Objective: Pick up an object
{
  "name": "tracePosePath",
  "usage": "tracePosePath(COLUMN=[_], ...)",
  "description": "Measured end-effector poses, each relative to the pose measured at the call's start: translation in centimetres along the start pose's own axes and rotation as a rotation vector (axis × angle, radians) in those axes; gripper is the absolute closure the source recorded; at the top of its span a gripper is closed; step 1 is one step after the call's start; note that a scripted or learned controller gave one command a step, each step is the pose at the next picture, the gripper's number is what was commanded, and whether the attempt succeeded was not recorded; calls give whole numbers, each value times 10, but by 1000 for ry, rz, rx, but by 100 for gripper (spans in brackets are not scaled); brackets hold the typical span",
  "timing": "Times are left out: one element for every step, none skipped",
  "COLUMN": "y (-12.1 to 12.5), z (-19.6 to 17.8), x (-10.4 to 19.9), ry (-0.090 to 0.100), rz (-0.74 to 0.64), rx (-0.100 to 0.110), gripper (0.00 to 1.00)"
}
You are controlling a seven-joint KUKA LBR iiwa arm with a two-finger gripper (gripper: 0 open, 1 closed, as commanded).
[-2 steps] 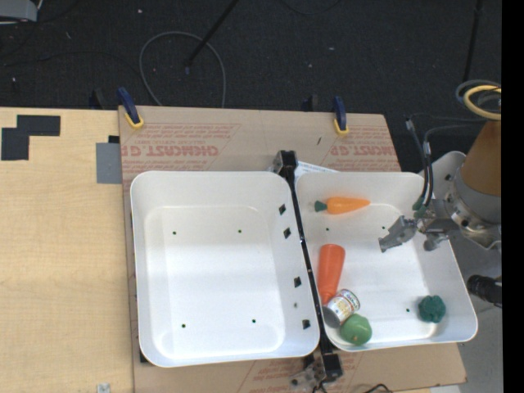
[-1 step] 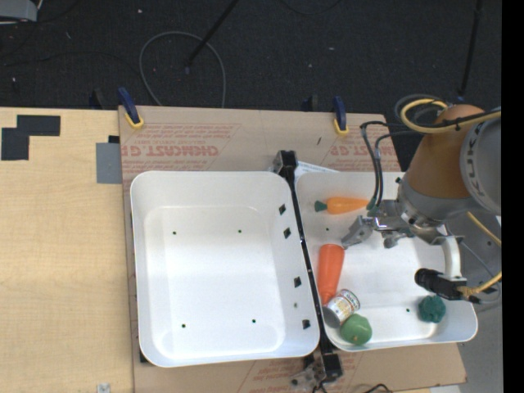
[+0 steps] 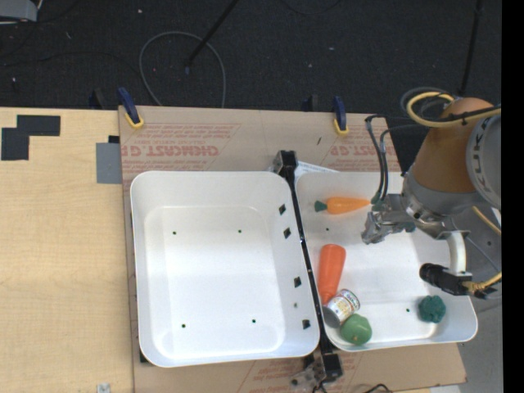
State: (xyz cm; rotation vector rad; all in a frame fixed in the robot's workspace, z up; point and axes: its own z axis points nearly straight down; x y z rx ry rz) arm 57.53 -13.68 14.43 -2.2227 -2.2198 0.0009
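Seemingly bent low, the arm (image 3: 454, 158) hangs its tool (image 3: 383, 224) beside the carrot (image 3: 345, 205), finger state unclear.

The arm (image 3: 458, 154) ran off past the right edge, so its base was cut away. Its gripper (image 3: 383, 226) was too small and dark (a grey blur, really) to tell how it stood. The right bin (image 3: 458, 327) lay partly hidden under the wrist.

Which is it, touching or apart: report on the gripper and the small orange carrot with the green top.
Apart. The camera view shows bare white bin floor between the gripper and the small orange carrot.
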Motion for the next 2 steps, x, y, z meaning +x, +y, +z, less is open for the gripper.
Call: tracePosePath(y=[68,67], z=[-9,-19], x=[19,18], ry=[0,0], rz=[-4,-2], rx=[-2,-1], gripper=[100,100])
